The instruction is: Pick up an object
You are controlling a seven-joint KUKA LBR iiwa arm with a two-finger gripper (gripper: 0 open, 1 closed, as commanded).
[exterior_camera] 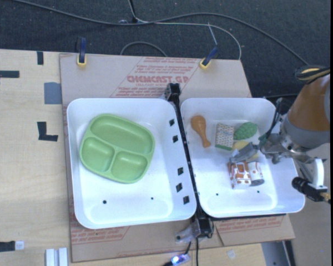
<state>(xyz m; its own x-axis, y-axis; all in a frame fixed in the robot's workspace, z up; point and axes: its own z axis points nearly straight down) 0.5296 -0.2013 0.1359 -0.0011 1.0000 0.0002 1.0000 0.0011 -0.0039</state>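
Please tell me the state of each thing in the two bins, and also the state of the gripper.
green divided plate: lying flat in the left bin, nothing on it.
wooden drumstick: lying in the right bin, apart from the rest.
patterned card: lying flat.
green round piece: beside the card.
orange-and-white pack: lying under the gripper, grip unclear.

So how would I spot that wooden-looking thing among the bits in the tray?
Look in the right white bin, at its upper left corner beside the divider. The brown drumstick-shaped piece lies alone there, plain tan, unlike the patterned and green items clustered to its right.
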